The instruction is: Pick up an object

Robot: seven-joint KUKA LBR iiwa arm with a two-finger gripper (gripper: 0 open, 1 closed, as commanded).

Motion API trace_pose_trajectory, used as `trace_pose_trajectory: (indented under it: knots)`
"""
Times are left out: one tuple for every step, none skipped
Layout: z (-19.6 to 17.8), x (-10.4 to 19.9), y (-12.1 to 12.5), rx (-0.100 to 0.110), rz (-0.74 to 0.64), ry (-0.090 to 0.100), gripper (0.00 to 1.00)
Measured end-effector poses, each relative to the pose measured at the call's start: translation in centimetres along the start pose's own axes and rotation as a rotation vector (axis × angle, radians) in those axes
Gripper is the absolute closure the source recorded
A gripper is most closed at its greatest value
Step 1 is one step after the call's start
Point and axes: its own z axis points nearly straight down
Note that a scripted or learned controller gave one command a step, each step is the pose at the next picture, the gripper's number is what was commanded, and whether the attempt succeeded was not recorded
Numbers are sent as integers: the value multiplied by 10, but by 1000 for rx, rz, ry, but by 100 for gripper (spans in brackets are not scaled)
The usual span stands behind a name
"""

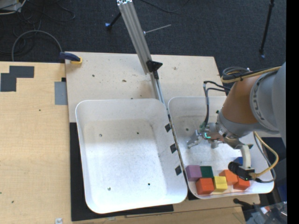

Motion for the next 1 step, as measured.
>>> trace_pose_trajectory:
  knots:
    - [0,0,0,0,1,0,0]
